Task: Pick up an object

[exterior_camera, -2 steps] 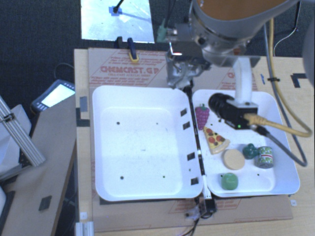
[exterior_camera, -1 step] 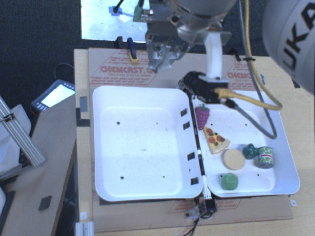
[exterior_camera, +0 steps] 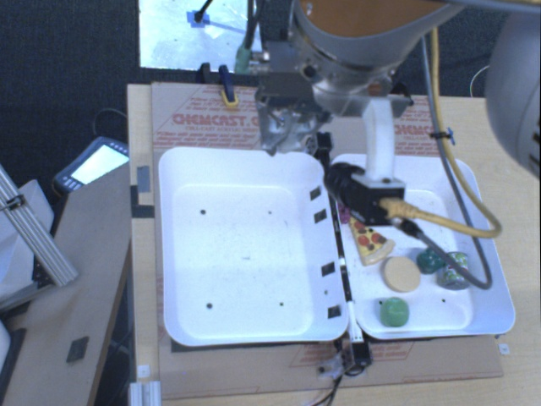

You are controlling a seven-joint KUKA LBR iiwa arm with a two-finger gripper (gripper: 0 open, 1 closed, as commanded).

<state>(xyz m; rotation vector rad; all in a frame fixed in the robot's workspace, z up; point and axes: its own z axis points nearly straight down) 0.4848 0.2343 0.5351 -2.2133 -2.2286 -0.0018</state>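
Claw [exterior_camera: 292,138] position: above the back rim of the left bin [exterior_camera: 182,227], close to the seam where the two bins meet, hanging below the grey arm [exterior_camera: 355,24] that fills the upper middle of the view. Whether the claw is released or clenched cannot be told; the metal parts blur together there, and nothing is seen held in it.

Right bin [exterior_camera: 486,311] contents: a pizza slice [exterior_camera: 370,242] near the bin's left side, a tan disc [exterior_camera: 401,274] just in front of it, a green ball [exterior_camera: 393,312] nearer the front rim, and a teal piece [exterior_camera: 429,260] beside a shiny clear item [exterior_camera: 455,273] to the right. All lie on the bin floor, well apart from the claw.

A yellow cable [exterior_camera: 444,222] runs over the right bin.
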